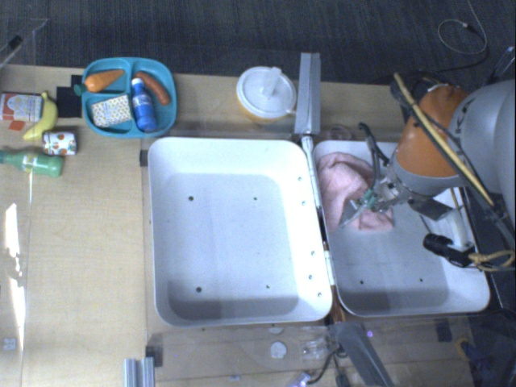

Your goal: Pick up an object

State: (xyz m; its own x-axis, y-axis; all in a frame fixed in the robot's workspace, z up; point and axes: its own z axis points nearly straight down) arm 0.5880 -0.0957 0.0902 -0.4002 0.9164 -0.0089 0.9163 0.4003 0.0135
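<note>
A: Where was the task's thing seen?

B: A pink cloth (pixel 348 177) was seen crumpled in the upper left corner of the right bin (pixel 403 285), close against the wall shared with the left bin (pixel 234 232). Nothing else was made out in that bin.

A: And the end effector?

B: The end effector (pixel 360 208) was placed at the lower right edge of the cloth, pointed down and to the left, just below the orange band of the arm (pixel 431 147). Whether it was spread or closed could not be told, and no fold of cloth was seen to be pinched in it. Contact with the fabric was likely but could not be confirmed.

A: How was the cloth judged to handle?

B: It was judged to be light, soft and limp, so that no fixed shape would be kept once lifted; it would be expected to hang and drape. Little risk of breakage was seen, but a slip was thought possible if only a thin outer layer were caught.

A: Where should hold be taken?

B: A raised fold near the middle of the bunch was judged best, where several layers could be gathered at once, rather than the flat edge lying against the bin floor.
</note>
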